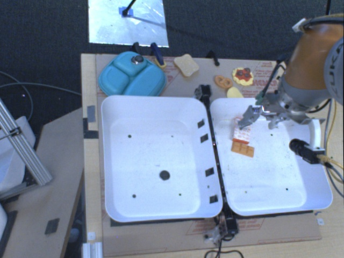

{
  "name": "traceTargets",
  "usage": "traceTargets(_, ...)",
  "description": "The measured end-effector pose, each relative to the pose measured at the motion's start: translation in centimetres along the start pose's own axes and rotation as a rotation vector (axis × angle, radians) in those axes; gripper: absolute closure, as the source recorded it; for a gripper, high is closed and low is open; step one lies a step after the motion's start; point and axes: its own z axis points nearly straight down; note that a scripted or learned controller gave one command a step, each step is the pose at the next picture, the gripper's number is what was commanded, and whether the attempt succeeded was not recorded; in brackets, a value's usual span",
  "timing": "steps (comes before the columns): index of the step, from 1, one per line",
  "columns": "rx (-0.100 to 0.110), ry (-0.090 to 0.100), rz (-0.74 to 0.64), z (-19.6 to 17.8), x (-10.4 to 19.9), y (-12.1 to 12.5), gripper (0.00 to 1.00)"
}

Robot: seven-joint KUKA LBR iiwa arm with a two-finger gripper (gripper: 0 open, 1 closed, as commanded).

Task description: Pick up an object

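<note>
- The two-finger gripper (pixel 262 119) hangs over the far left part of the right-hand shallow white bin (pixel 279 183). Its silver fingers are spread apart with nothing between them, so it is released.
- Just below and to the left of the nearer finger lies a small white packet with red print (pixel 242 132). A flat orange square piece with a waffle-like grid (pixel 242 149) touches its near edge. I cannot tell whether they are joined.
- Both look thin and light. The packet is probably soft and may crumple, while the orange piece seems stiffer.
- Lying flat, either gives little height to pinch. My judgement is to straddle the orange piece across its narrow width and close on opposite edges.
- The left-hand shallow white bin (pixel 115 144) holds a small dark disc (pixel 164 174).
- On the counter (pixel 88 85) beyond the bins stand a blue plastic divided dish (pixel 131 75), a toy toast slice (pixel 186 65), an orange pretzel shape (pixel 223 81) and a yellow tart with red topping (pixel 243 76).
</note>
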Motion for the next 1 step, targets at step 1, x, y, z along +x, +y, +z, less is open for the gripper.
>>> traceTargets(1,0.003,0.0,-0.003,7.31,-0.38,3.41,0.0)
